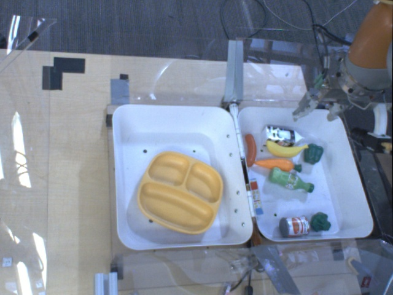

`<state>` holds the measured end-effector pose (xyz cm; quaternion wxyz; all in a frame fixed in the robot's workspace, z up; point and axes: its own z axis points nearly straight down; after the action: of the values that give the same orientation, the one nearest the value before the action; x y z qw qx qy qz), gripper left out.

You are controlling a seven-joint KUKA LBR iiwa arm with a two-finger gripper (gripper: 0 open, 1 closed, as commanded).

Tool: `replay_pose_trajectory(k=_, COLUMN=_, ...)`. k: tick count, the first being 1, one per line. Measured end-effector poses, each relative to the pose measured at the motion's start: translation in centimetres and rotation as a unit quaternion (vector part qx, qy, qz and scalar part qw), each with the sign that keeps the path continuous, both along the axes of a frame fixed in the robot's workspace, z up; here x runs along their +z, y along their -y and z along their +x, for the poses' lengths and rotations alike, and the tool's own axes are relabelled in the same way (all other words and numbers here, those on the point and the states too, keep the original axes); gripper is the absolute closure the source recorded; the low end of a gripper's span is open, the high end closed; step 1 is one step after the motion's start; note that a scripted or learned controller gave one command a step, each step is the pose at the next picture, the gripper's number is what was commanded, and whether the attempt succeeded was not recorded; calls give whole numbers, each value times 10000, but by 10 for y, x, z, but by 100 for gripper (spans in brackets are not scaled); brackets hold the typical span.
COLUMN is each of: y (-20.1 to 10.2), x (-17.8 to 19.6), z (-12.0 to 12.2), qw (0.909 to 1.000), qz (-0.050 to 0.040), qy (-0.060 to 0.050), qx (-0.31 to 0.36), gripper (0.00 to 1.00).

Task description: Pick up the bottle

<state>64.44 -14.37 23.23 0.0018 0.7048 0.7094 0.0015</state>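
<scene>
We see tool (318, 107) open, gripping nothing, over far edge of right bin (362, 211). Green bottle (289, 180) lying near bin centre, just below carrot (274, 163), well apart from tool.

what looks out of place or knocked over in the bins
Nothing is spilled or broken. The green bottle lies on its side in the right bin among toy food, and a small can lies tipped over near the front edge. The yellow divided plate sits askew in the left bin.
</scene>
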Motion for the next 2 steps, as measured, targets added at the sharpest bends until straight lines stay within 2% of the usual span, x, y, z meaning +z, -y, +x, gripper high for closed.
replay_pose_trajectory(k=1, y=-1, x=12, z=2, qw=10000, qz=-5, qy=33, qx=32, gripper=100)
replay_pose_trajectory(k=2, y=-20, x=33, z=8, qw=9992, qz=-1, qy=5, qx=-395, gripper=100)
